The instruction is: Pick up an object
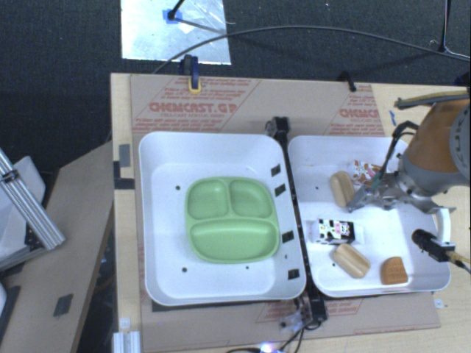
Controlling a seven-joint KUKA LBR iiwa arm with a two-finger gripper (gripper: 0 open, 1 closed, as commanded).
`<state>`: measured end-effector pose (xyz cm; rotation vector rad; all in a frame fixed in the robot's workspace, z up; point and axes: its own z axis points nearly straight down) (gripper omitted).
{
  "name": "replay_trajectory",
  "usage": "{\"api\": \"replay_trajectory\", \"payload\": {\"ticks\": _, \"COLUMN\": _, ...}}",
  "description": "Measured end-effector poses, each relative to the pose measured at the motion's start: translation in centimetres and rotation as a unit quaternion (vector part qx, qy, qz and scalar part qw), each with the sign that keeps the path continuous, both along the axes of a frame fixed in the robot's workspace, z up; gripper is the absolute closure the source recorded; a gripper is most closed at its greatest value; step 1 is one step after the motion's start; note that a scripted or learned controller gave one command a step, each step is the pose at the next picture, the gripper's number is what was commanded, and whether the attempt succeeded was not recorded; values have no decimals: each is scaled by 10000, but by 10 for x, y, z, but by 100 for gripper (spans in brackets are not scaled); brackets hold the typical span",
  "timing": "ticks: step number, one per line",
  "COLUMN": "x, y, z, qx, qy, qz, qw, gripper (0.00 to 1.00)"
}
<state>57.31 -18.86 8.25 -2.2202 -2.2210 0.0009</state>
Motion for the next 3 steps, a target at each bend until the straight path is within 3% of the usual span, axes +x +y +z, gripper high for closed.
{"api": "replay_trajectory", "payload": {"ticks": 1, "x": 2, "y": -1, "z": 13, "qx": -9, "qy": -25, "qz": -3, "qw": 10000, "gripper": 100}}
{"api": "replay_trajectory", "payload": {"ticks": 3, "x": -6, "y": -11, "z": 119, "qx": -14, "qy": -38, "qz": -6, "qw": 10000, "gripper": 100}}
